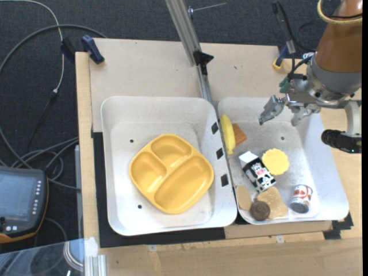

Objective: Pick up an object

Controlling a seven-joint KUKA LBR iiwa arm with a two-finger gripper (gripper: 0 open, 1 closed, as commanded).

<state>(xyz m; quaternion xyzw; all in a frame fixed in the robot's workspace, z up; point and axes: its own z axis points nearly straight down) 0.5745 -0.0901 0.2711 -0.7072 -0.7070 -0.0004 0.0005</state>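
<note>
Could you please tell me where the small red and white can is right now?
The small red and white can lies in the right bin, near its front right corner, just right of the tan cookie-like piece and below the yellow scalloped disc.

The arm (339, 39) comes in from the right, over the bench's far right corner, its orange band uppermost and the grey wrist below it. The gripper (284, 112) hangs above the far edge of the right bin (322, 154), pointing down. Its two fingers (269, 112) are spread apart, with nothing between them, one toward the bin's middle and one nearer its right wall.
</note>
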